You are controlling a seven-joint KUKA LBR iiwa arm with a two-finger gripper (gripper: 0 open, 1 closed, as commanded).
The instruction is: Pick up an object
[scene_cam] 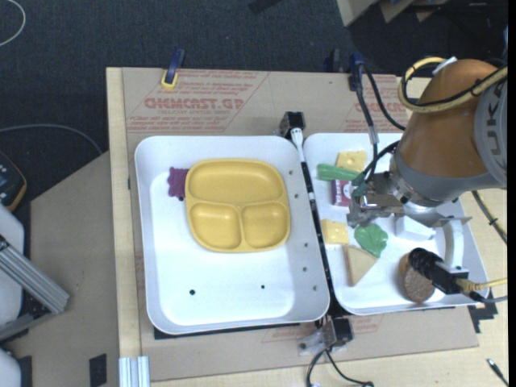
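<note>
Broadly, surface: pale bench board (242, 95); dark carpet (81, 22) around it.
Bins: two, white, left bin (234, 289) and right bin (379, 301).
Left bin: one yellow divided tray (238, 204) by the far edge, one purple piece (177, 182) at the tray's left.
Right bin: three pale yellow pieces (359, 264), two green pieces (330, 172), one brown disc (409, 287) in the near right corner.
Gripper (367, 204): over the right bin's middle, just above the nearer green piece (372, 239); whether open or closed, cannot tell.

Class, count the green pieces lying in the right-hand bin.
2: a long green strip by the bin's left wall, and a green chunk just below the pincer. The arm may hide others.
</note>
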